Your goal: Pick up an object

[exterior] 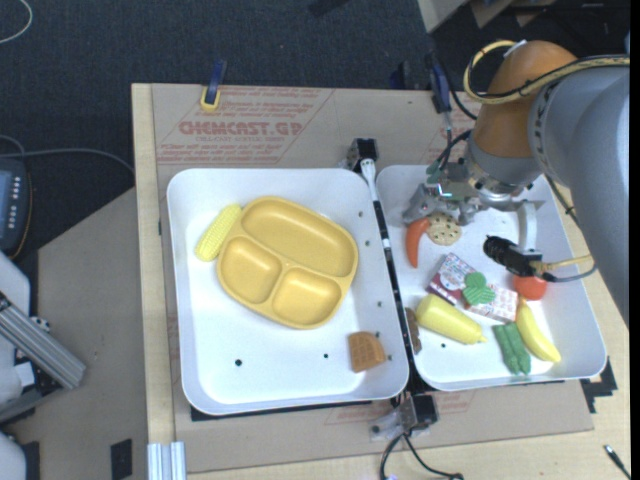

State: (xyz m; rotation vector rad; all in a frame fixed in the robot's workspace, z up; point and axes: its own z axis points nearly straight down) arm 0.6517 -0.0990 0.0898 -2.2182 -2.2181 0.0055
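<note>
While the tool (432,205) hangs over the right bin (585,343), grip hard to tell, round bumpy cookie (445,232) just below, beside smooth orange carrot (413,243), yellow banana (537,332), crinkly packet (462,280) crowding close.

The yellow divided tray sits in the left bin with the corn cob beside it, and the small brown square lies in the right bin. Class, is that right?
Not quite. The camera view shows the small brown square in the left bin, near its lower right corner, not the right bin. The yellow divided tray does sit in the left bin, with the corn cob beside it.
</note>
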